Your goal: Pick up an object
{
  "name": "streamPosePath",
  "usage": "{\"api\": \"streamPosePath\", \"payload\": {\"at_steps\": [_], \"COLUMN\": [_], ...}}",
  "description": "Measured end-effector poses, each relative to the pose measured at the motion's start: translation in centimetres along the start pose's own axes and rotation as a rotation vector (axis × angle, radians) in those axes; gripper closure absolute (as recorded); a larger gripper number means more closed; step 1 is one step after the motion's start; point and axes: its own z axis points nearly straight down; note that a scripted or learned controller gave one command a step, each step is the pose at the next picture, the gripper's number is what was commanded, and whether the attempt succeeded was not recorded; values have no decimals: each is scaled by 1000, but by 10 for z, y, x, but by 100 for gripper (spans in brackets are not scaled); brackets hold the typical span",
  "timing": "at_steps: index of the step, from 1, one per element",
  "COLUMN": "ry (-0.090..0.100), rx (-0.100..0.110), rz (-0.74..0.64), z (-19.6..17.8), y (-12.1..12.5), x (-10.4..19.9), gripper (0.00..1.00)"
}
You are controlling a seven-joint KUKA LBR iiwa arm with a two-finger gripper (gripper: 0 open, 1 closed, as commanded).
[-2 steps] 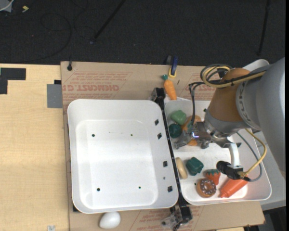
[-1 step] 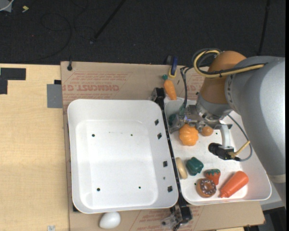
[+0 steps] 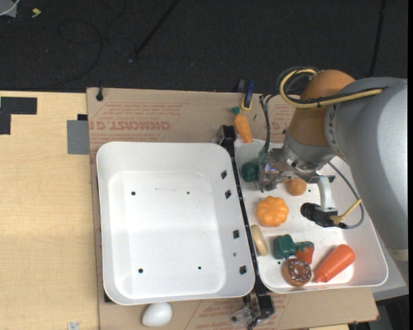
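camera view | gripper [image 3: 270, 177] low in right bin [image 3: 372, 267], opening cannot be told | small orange ball [image 3: 296, 185] just right of it, round, no long axis | pumpkin [image 3: 272, 211] just below | teal piece [image 3: 250, 172] just left

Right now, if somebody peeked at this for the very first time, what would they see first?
Probably the big grey arm with its orange band, reaching in from the right so its hand hangs over the right bin. Next, the bright toys there: an orange pumpkin in the middle and a carrot near the front. The left bin beside it looks plain white.
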Motion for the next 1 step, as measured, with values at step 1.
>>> {"api": "streamPosePath", "payload": {"at_steps": [1], "ry": [0], "rx": [-19], "rz": [2], "z": [-180], "y": [10], "x": [20], "gripper": [100]}}
